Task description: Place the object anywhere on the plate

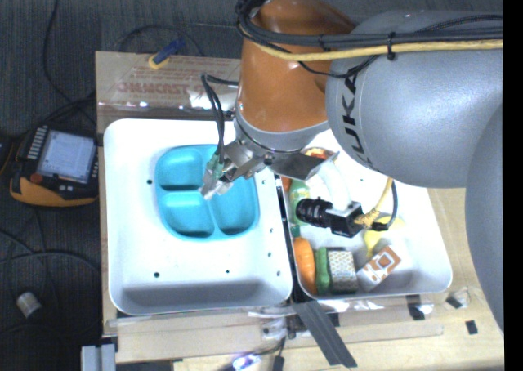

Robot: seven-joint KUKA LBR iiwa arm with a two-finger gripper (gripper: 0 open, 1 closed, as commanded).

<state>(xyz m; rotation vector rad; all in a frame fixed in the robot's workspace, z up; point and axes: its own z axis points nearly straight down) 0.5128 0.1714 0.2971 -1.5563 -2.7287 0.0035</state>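
- Left bin (131, 279), middle: blue plate (184, 198) lying flat, with three sections split by raised dividers.
- Claw (214, 183) sits over the right-centre of the plate, about where the dividers meet. It is tilted, with the tip pointing down and left.
- Claw opening: cannot tell, the tip is too small and blurred. Cannot tell whether it holds anything either.
- Arm (425, 108) comes in from the right, and its orange band (286, 75) is above the far edge of both bins. It covers the far part of the right bin (425, 279).
- Right bin, near-left corner: carrot (304, 260) against the left wall, a green piece (321, 273) just beside it, then a grey-topped block (341, 266) touching that.
- Right of the block: small orange-and-white box (382, 261), with a yellow piece (374, 240) just beyond it on the far side.
- Another green item (299, 195) by the right bin's left wall, near the claw but across the divide between bins.
- Both bins sit side by side on the desk (458, 239), rims touching.
- Floor, left of the desk: orange-edged handheld unit with a screen (57, 163), well apart from the bins.
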